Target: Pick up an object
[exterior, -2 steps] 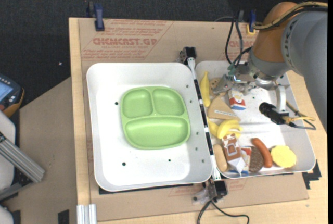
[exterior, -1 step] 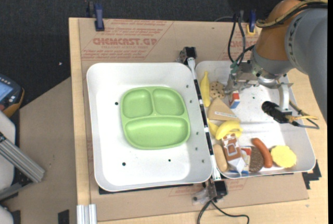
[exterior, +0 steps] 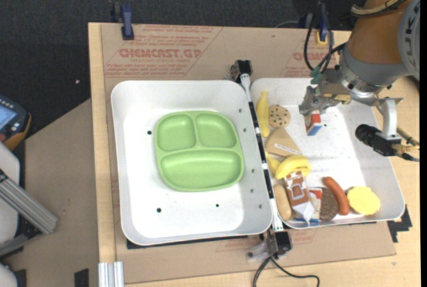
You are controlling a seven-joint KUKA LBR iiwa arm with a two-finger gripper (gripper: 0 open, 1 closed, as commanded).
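The arm is reaching in over the right bin, its gripper hanging above a small red, white and blue carton, with the tips right at its top. A green divided plate is lying in the left bin. A cookie, bananas, a sausage and a yellow disc are sitting along the right bin's left and near sides.

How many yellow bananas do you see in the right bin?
2. One yellow banana lies upright along the left wall of the right white bin, beside the cookie. The other yellow banana curves in the middle of the pile. More may be hidden underneath.
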